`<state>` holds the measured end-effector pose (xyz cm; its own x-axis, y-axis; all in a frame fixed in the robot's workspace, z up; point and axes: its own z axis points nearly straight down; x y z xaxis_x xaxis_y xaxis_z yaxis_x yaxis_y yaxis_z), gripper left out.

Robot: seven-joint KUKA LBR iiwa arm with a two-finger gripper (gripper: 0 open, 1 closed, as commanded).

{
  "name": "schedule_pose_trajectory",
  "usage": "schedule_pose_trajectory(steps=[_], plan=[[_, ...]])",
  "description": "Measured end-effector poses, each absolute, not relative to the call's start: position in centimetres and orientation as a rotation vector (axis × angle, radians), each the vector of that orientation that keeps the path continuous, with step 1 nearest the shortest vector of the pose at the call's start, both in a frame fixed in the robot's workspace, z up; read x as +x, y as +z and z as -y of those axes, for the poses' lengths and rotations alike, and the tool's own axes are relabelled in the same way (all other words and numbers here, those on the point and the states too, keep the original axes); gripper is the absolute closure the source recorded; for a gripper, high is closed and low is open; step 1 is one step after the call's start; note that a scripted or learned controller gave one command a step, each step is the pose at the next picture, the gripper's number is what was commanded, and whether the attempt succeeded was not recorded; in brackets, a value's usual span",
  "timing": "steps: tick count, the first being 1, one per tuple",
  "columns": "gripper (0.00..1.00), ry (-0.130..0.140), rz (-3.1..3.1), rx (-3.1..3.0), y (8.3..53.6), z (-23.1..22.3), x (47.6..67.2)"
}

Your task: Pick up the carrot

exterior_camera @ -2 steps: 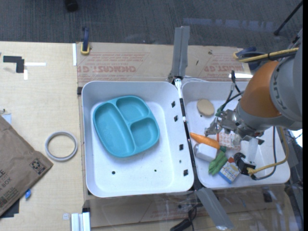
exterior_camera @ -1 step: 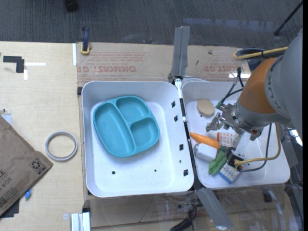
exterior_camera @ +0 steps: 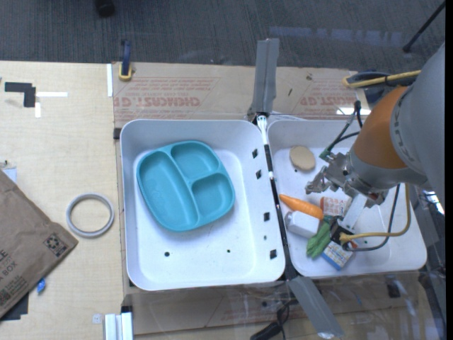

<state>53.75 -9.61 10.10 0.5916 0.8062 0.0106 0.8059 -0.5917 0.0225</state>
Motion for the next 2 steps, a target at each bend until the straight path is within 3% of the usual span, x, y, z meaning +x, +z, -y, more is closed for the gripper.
schedule_pose_trajectory(steps=[2], plan=[[0.00,0.008,-2.429,1.957,10.08,10.19,51.10]])
